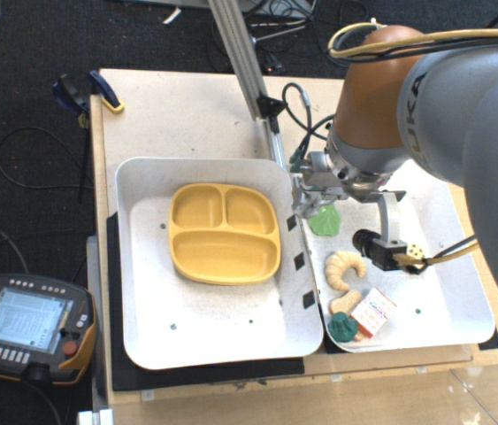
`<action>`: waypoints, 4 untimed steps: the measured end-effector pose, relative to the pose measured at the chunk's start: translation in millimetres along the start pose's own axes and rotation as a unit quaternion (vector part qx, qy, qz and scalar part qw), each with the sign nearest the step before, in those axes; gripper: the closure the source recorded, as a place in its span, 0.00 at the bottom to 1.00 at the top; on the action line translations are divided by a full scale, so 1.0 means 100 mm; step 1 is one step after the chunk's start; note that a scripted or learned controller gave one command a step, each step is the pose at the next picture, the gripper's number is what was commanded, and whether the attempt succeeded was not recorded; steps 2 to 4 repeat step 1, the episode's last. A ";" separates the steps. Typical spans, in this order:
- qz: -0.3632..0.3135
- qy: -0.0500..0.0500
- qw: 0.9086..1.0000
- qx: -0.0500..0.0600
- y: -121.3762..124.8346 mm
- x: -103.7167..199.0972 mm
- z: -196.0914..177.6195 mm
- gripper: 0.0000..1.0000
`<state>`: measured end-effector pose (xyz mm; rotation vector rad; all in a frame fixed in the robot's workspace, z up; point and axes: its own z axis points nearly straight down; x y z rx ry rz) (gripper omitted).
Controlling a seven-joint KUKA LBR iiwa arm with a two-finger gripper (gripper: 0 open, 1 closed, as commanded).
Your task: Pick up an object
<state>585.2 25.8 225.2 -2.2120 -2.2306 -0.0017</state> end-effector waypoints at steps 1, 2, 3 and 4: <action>0.000 0.001 1.000 -0.001 0.20 0.59 0.01 1.00; 0.000 0.001 1.000 -0.001 0.20 0.59 0.01 1.00; 0.000 0.001 1.000 -0.001 0.20 0.59 0.01 1.00; 0.000 0.001 1.000 -0.001 0.20 0.59 0.01 1.00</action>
